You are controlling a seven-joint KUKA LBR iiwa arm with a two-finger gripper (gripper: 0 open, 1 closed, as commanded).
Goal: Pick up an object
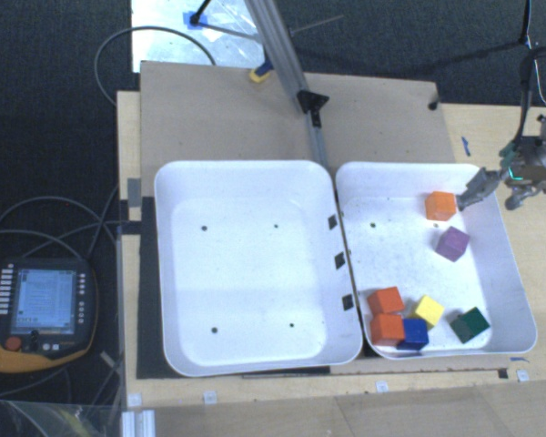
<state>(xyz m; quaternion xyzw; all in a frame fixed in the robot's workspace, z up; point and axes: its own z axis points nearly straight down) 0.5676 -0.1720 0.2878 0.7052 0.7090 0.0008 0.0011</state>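
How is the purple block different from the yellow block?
The purple block is purple and the yellow block is bright yellow. The purple block sits by itself, apart from the others, while the yellow block is crowded against a blue block and near two orange blocks. The purple block lies farther up the bin than the yellow one. Both are small cubes in the right white bin.

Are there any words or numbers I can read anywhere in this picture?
None can be read.
The handheld controller's screen beside the bench shows lines of text, too small and blurred to read.
The blocks, like the orange block, and the white bins carry no writing.
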